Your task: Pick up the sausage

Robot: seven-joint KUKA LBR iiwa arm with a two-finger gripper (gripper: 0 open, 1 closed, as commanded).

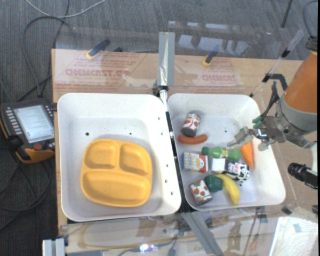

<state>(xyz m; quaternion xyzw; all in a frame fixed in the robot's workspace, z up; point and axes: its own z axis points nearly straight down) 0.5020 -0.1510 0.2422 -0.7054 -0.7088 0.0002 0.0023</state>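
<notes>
Camera view shows us the sausage (192,139) lying by the left wall of the right bin (266,193). Our gripper (249,135) hangs near the carrot (247,154); we cannot tell how it stands. We might grab the can (191,124) just beside the sausage.

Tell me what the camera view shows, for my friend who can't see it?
A sausage lies near the left wall of the right bin, with the gripper off to its right above the carrot. Cans, a banana and other toy food fill that bin. The left bin holds a yellow tray.
</notes>
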